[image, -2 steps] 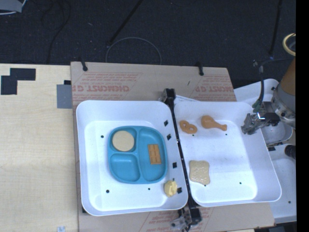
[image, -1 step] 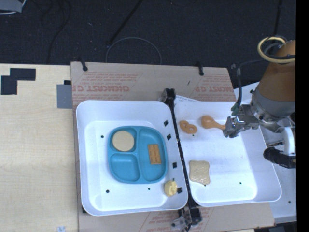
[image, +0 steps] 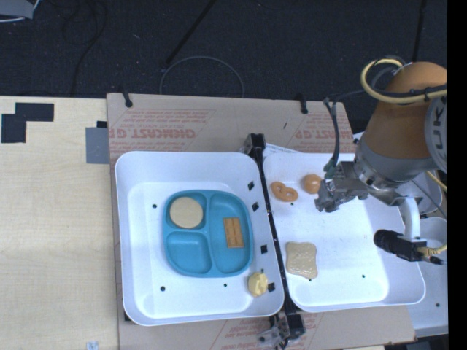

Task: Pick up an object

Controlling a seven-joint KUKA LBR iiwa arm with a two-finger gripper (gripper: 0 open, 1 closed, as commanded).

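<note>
Here the jaws point(image: 326, 200) hover beside the orange ball point(image: 311, 184)

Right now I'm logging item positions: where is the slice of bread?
The slice of bread lies in the right bin, near its front left corner beside the divider, below the pretzel.

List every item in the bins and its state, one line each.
Blue tray: flat in the left bin.
Round cracker: in the tray.
Brown wafer: in the tray.
Yellow lump: left bin, outside the tray.
Pretzel: right bin, loose.
Orange ball: beside the gripper.
Bread slice: flat, right bin.
</note>
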